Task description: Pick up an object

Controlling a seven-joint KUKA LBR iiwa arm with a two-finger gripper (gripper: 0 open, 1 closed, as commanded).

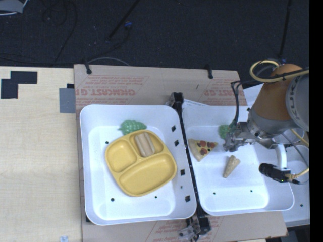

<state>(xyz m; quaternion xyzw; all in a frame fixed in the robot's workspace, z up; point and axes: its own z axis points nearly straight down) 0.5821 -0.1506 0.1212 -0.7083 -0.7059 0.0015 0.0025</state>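
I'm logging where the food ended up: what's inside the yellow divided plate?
A hot dog lies in one small compartment of the yellow divided plate. The other two compartments show bare. A green item sits outside its rim.

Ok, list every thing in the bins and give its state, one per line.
yellow tray: flat in the left bin, hot dog in one compartment
hot dog: lying in the tray
green grapes: beside the tray's upper edge
pizza slice: flat, right bin
cone: lying on its side, right bin
gripper: low over the right bin
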